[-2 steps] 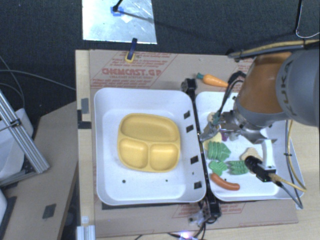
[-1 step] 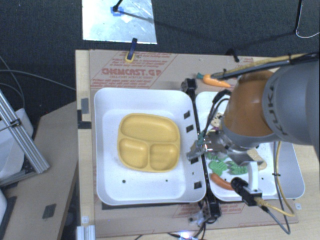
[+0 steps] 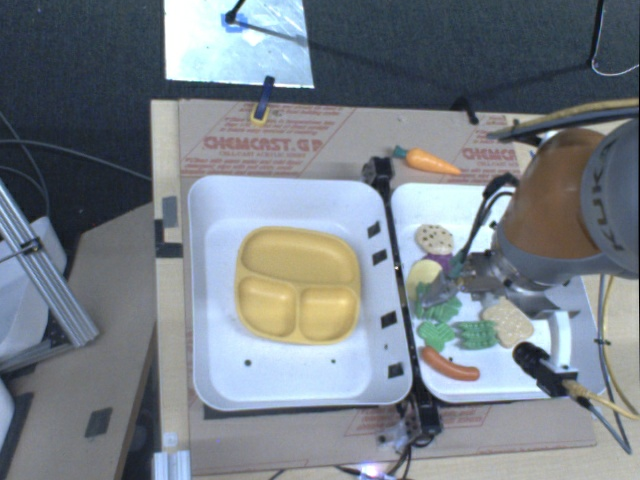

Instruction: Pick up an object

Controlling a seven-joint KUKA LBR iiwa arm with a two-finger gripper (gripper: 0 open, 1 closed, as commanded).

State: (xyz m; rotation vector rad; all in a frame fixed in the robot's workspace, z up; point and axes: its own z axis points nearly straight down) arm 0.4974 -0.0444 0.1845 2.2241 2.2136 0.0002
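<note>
The right bin (image 3: 470, 200) holds several toy foods: a round cookie (image 3: 433, 236), a purple and yellow piece (image 3: 426, 270), green leafy pieces (image 3: 461, 332), a tan cracker (image 3: 506, 320) and a red sausage (image 3: 450, 365). My gripper (image 3: 436, 291) reaches down from the right into this bin, its metal fingers over the purple piece and the greens. The grey arm with its orange band (image 3: 560, 200) covers the bin's right part. Nothing shows clearly between the fingers.
The left bin (image 3: 215, 218) carries a yellow divided tray (image 3: 298, 283). An orange toy carrot (image 3: 428, 160) lies on the board behind the right bin. A black divider (image 3: 395, 268) runs between the bins. A shiny metal sheet (image 3: 238, 28) sits at the far back.
</note>
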